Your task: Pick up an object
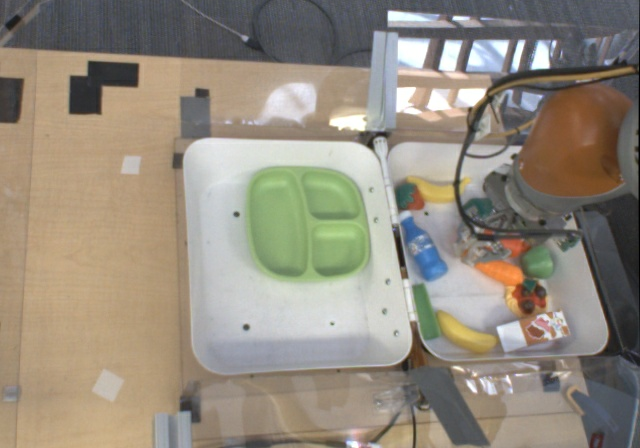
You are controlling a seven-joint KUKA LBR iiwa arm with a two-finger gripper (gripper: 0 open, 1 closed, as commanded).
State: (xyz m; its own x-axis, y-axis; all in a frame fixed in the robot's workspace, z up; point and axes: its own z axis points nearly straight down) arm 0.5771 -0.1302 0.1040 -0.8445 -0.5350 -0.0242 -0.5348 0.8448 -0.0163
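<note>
The gripper [492,236] hangs over the right bin [590,321]; the orange carrot [499,272] lies just at its 6 o'clock (long axis roughly 10-to-4). Grip state: cannot tell.

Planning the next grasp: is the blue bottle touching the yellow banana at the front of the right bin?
Apart. The camera view shows bare white bin floor between the blue bottle and the yellow banana near the right bin's front edge.

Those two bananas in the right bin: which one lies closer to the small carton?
The banana at the bin's near edge, just left of the small carton. The other banana lies at the far end of the right bin.
</note>
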